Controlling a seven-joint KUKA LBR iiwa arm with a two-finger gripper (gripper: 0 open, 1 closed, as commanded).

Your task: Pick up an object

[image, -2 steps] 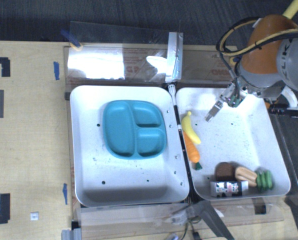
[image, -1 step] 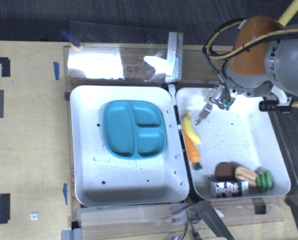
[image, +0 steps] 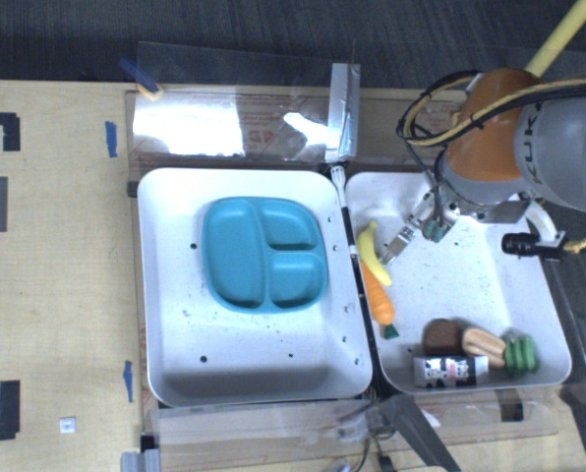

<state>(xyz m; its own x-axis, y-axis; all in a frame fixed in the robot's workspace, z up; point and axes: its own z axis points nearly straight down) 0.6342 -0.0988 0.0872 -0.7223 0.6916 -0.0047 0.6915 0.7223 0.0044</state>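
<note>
hand [image: 399, 241] over right bin [image: 529, 293] | banana [image: 369, 254] just beside fingertips

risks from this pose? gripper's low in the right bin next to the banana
1. The gripper sits beside the yellow banana, which lies against the bin's left wall; fingers may not fit around it.
2. The orange carrot touches the banana's lower end, so closing could nudge both.
3. The arm's looping yellow-black cables might snag.

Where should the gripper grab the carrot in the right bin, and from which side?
Probably mid-body on the carrot, coming straight down with fingers across its width. It lies flat along the right bin's left wall, its top against the banana, so the wall-side finger has little room.
</note>
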